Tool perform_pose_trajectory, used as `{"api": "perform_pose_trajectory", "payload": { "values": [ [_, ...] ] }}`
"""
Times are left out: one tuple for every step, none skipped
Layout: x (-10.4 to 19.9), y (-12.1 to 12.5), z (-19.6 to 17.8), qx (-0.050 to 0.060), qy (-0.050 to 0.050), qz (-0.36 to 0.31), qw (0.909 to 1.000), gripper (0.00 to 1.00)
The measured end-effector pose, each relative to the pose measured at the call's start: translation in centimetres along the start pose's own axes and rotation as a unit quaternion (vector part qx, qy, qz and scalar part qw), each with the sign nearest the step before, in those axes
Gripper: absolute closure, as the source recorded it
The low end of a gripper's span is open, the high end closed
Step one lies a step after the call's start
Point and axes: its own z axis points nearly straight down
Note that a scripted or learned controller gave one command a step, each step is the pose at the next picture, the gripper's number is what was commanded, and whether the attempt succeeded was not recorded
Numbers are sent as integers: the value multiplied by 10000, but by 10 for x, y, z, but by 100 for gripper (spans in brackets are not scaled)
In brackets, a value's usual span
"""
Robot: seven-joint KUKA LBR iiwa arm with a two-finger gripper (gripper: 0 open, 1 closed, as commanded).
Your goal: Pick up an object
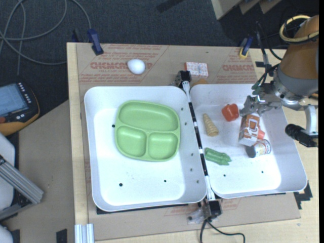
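**Arm poised over right bin, pick not yet made**

Camera view: The grey KUKA arm (298, 70) w/ its orange band reaches in from 3 o'clock, its gripper (254, 104) low over the right bin (283, 181), just above the top end of an orange-and-white packet (251, 128). Can't tell if the pincer is apart or together; the wrist body hides the tips, and nothing can be seen clamped between them. The packet lies flat on the bin floor, long axis running roughly 12 to 6, so it looks like the likeliest target, judging by the tool's spot directly at its 12 o'clock end. Touching the packet's 6 o'clock end is a small round can (260, 148) on its side. At the packet's 10 o'clock, close by, sits a red-orange block (230, 112); farther toward 9, a tan cone-like piece (210, 125) lies near the divider. At approx. 7 o'clock from the packet rests a green pod-shaped toy (217, 157).

The left bin (101, 186) holds a green sectioned plate (148, 130), lying flat, well apart from the arm. Outside the bins, on the board at 12 o'clock, sit a white egg-like ball (135, 66) and a small patterned box (196, 68), both out of the bins & prob. not candidates.
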Motion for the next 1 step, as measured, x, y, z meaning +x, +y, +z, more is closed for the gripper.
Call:
{"api": "perform_pose_trajectory", "payload": {
  "values": [
    [70,-10,-28,3,8,-8,10000,100]
  ]
}}
